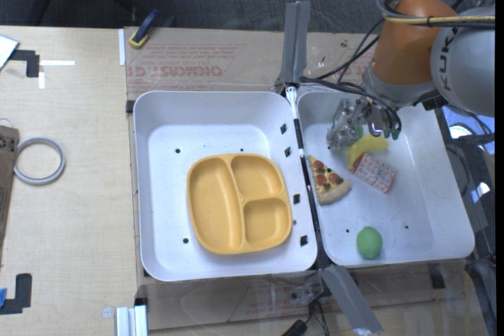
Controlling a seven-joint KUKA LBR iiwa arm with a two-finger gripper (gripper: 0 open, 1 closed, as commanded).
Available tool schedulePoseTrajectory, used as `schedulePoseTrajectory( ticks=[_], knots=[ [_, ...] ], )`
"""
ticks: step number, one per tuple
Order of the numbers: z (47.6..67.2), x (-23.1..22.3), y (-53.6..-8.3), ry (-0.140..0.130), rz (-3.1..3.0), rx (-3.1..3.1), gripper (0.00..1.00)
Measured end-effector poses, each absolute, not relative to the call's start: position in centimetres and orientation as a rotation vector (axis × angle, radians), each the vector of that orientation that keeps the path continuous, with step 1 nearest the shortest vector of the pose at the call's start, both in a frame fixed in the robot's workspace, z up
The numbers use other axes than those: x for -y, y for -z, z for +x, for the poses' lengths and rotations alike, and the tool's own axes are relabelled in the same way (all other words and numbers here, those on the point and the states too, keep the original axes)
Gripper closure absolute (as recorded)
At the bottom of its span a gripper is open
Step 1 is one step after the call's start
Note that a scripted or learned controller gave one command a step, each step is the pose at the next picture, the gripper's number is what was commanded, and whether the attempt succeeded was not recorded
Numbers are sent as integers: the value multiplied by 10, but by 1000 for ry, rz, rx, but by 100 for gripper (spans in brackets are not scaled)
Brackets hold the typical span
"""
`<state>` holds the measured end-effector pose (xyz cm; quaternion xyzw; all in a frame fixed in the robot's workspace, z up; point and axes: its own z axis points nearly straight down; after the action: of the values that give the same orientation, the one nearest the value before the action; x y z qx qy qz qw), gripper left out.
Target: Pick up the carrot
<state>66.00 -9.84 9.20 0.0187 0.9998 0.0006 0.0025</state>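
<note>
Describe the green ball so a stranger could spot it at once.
Start at the right white bin, the one the arm reaches into. Go to its near edge: the green ball lies there alone, round and plain green, apart from the pizza slice.

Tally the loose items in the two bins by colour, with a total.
Yellow: 2, tray and banana
Green: 1, ball
Pink: 1, block
Mixed red and tan: 1, pizza slice
Total: 5
</note>
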Motion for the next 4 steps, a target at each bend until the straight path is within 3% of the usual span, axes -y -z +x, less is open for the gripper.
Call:
schedulePoseTrajectory(
  ticks=[3, 4],
  knots=[
    [660, 94, -102, -3, 173, -3128, 100],
    [650, 96, -92, -2, 212, -3132, 100]
  ],
)
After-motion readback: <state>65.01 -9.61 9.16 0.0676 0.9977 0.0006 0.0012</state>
